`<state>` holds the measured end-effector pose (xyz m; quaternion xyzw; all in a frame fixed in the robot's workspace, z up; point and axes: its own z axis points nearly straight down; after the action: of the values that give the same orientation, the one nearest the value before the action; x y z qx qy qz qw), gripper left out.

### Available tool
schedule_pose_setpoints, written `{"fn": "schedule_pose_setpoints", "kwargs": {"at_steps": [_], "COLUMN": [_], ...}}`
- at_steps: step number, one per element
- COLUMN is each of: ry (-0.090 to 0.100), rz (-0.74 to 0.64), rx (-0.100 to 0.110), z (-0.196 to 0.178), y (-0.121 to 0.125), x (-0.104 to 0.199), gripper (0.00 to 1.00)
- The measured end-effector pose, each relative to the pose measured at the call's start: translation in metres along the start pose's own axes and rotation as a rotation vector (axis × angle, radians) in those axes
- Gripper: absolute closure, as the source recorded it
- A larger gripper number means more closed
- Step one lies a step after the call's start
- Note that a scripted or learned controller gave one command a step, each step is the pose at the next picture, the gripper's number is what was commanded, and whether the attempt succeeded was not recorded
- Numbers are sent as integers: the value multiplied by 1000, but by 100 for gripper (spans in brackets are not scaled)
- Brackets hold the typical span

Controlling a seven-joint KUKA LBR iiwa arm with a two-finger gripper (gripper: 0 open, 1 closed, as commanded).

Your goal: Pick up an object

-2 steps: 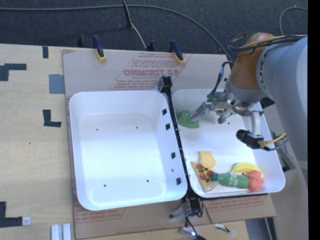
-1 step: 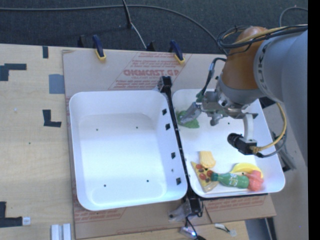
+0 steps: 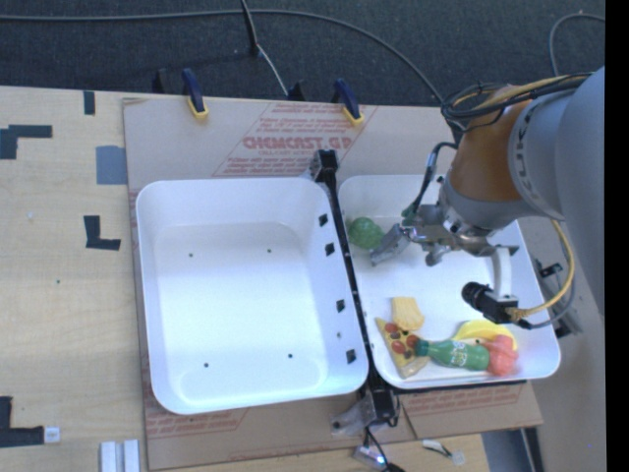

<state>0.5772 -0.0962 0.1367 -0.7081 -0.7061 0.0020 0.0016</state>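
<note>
End effector [image 3: 390, 248] beside round green obj [image 3: 366, 231], smooth white bin [image 3: 444, 381].

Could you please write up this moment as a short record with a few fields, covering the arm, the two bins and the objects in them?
arm: grey with an orange band, reaching in from the right over the right bin
pincer: pincer low over the far part of the right bin, beside the green round object
left bin: left bin, white and shallow
near-end objects: yellow piece, pizza slice, green bottle, banana, red-orange object
task state: nothing seen between the pincer's fingers
</note>
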Motion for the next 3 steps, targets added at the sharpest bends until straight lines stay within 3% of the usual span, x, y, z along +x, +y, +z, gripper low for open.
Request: {"fn": "schedule_pose_setpoints", "kwargs": {"at_steps": [1, 2, 3], "ry": [0, 2, 0], "rz": [-13, 55, -1], "rx": [-8, -3, -4], "z": [-71, -47, -47], "y": [-48, -29, -45], "x": [-8, 41, 13], "gripper": [0, 0, 0]}}
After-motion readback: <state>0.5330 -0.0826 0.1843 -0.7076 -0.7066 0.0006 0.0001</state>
